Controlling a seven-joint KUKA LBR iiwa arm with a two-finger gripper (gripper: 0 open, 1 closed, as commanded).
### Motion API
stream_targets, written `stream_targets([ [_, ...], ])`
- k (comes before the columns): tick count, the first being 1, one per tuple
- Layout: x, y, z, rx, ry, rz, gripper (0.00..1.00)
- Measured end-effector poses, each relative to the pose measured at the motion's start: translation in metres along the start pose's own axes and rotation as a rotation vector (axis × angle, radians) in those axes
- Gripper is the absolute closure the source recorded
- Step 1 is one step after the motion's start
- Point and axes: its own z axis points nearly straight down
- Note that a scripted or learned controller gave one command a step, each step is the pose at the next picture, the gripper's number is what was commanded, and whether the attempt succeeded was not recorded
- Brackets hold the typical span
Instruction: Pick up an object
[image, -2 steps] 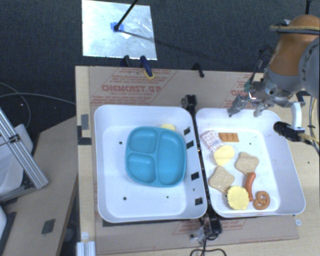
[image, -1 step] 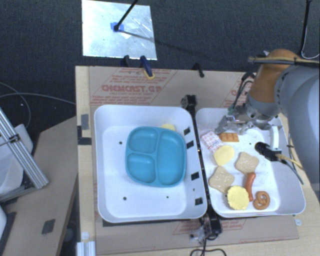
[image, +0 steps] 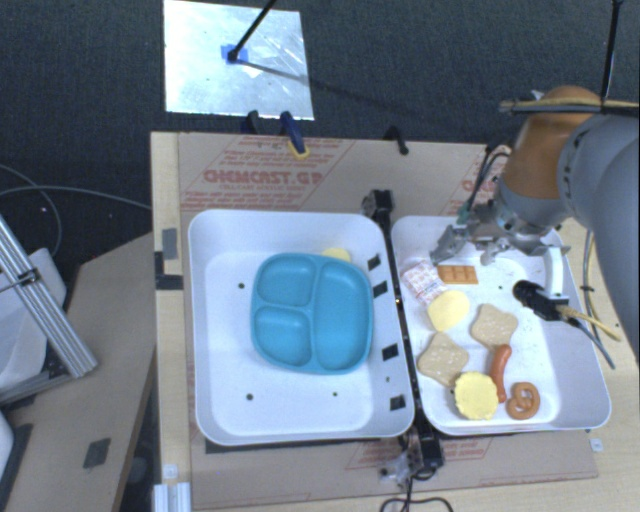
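While the gripper (image: 468, 250) hangs over the upper part of the right bin (image: 572, 368), its jaws look apart, one to each side, and I see nothing between them, so in my judgement no object is picked yet. The nearest candidate is the orange cracker (image: 458, 273), which lies flat on the bin floor just below the gripper in the frame. Just beside it, to the left, is a wrapped sweet (image: 420, 281) in pink and white, and I cannot tell if the two are touching. Lower in the frame lie a yellow disc (image: 449, 310), a toast slice (image: 493, 325), a red sausage (image: 499, 368) and a pretzel (image: 522, 400), all well spread on the floor. The left bin (image: 230, 400) holds a blue divided plate (image: 312, 310), far from the arm. I think several things can go wrong from here. The cracker is thin and flat, so the jaws may close above it and slide over its top, or only push it along the smooth floor. If the descent is a little to the left, one jaw may land on the wrapped sweet and press it, or both pieces may be caught badly and fall. The gripper is also near the upper wall of the right bin, so a small error toward the top of the frame may bring it against the wall. A straight descent, centred on the cracker, seems the safest choice.
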Motion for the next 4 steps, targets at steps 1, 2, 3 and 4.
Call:
stream_targets([
  [1,-0.047,-0.010,0.034,-0.002,0.002,0.007,0.00],
  [2,0.030,0.020,-0.005,-0.005,0.003,-0.005,0.00],
  [3,-0.005,-0.021,0.030,-0.012,0.003,0.006,0.00],
  [4,0.002,0.021,0.031,-0.008,-0.002,-0.001,0.00],
])
